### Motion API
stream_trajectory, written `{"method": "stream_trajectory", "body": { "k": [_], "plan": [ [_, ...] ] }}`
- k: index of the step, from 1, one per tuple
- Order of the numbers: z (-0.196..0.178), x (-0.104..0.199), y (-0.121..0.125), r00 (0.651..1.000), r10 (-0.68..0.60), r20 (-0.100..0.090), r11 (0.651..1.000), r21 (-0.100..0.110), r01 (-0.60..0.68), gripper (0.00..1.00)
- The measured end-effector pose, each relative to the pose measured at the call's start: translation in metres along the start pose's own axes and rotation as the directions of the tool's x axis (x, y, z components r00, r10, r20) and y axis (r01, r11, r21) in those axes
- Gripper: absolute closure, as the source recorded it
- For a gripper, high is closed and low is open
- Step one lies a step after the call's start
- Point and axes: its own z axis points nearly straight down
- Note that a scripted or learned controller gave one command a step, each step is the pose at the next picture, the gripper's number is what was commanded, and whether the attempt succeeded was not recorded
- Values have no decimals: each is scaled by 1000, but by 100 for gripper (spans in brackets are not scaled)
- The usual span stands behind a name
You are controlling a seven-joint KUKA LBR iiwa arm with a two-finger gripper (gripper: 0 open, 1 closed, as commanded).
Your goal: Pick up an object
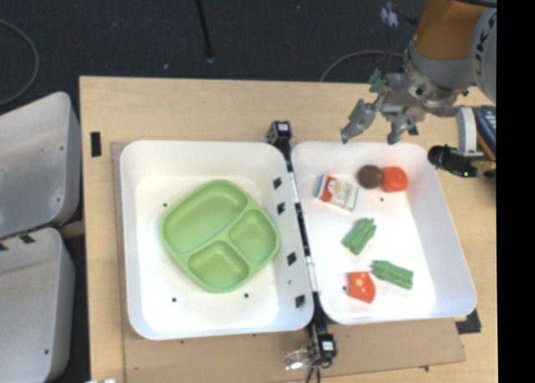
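My gripper [378, 129] hangs above the far edge of the right bin [435, 289], its two fingers spread apart and nothing between them. In that bin lie a small white and red carton [336, 192], a dark brown round piece [369, 176] touching a red-orange round piece [394, 178], a green ridged piece [359, 235], a second green piece [393, 273] and a red block [361, 287]. The brown and red-orange pieces lie just in front of the gripper.
The left bin [150, 289] holds a green three-compartment plate [220, 234]. A black-clipped divider [294, 222] runs between the bins. A white chair [33, 231] stands off the bench to the left.
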Motion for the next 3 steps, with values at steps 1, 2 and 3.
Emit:
{"method": "stream_trajectory", "body": {
  "k": [1, 2, 3],
  "plan": [
    [-8, 0, 1, 1000, -2, 0, 1000, -12, 2, 0],
    [35, 2, -2, 1000, 0, 2, 1000, -9, 0, 0],
    [82, 2, 8, 1000, 0, 2, 1000, -11, 0, 0]
  ]
}}
